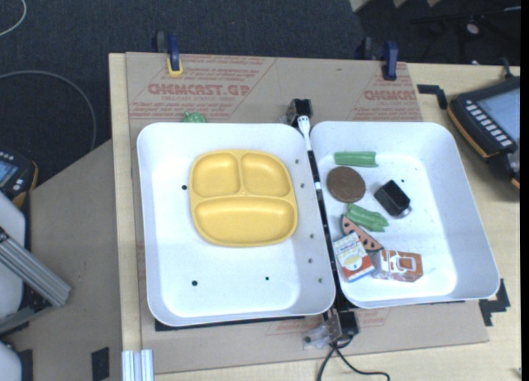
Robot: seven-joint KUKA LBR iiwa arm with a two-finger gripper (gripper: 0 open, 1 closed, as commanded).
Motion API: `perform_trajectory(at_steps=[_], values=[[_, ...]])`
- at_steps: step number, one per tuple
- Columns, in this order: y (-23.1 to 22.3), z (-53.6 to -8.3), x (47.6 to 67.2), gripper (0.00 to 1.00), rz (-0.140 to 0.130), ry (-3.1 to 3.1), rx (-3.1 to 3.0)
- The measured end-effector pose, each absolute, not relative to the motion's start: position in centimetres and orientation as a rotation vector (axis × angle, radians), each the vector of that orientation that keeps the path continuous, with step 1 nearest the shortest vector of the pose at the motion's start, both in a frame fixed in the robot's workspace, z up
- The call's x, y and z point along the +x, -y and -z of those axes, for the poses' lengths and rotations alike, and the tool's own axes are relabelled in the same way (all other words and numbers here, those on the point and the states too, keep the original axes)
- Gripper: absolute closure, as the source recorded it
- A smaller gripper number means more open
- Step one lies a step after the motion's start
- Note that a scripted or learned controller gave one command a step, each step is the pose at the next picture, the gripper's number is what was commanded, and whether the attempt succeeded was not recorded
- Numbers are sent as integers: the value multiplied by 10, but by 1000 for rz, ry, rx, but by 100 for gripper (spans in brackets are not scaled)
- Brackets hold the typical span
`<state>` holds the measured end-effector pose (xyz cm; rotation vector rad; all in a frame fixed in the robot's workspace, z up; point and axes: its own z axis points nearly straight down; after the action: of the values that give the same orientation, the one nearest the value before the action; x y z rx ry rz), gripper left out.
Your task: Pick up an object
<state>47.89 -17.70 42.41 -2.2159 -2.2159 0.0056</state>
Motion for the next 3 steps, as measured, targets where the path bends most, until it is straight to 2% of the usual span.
perform_trajectory(at_steps=[1, 2, 3], values=[[224, -539, 479, 100, 7, 2229, -2237], [223, -401, 482, 100, -8, 2212, -2215], [206, -544, 480, 100, 11, 2237, -2230]])
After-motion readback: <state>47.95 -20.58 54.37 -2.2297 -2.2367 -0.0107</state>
